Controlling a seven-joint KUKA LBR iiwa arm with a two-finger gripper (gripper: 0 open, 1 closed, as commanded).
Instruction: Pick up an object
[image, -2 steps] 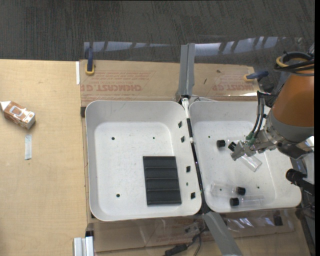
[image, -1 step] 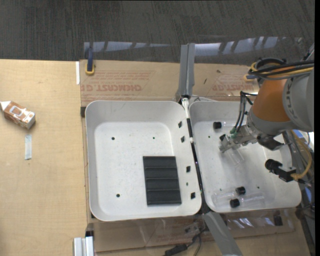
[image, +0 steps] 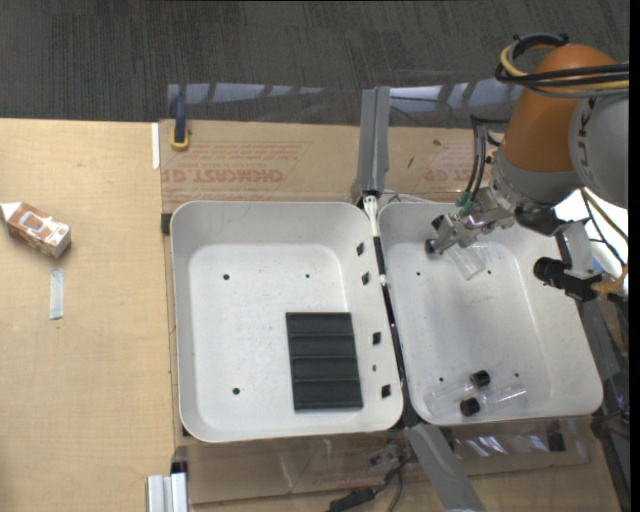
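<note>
My bench (image: 80, 400) is the widest thing here, pale wood on the left with a sheet of brown cardboard (image: 270, 165) laid under the two white bins. The left bin (image: 200, 300) holds a black ribbed block (image: 324, 361), lying flat toward the near right part of its floor. The right bin (image: 560, 380) sits just beside it, the two rims touching along the middle.

My arm (image: 570, 120) comes in from the upper right, its orange band bulging over the far corner of the right bin. Below it my gripper (image: 462, 232) hangs low over the far part of the right bin's floor. Something clear and glassy (image: 470, 258) shows right at its tip, but I cannot tell whether the tool is spread or pressed together, nor whether that clear thing is actually caught in it.

Near the front edge of the right bin lie two small clear plastic pieces with black caps (image: 476, 392), close together, well apart from my gripper.

Out on the bare wood at the far left sits a small orange-and-white carton (image: 38, 229), tilted, and near it, toward the front, a thin pale strip (image: 57, 297). A yellow-handled clamp (image: 179, 132) grips the far edge of the cardboard.
</note>
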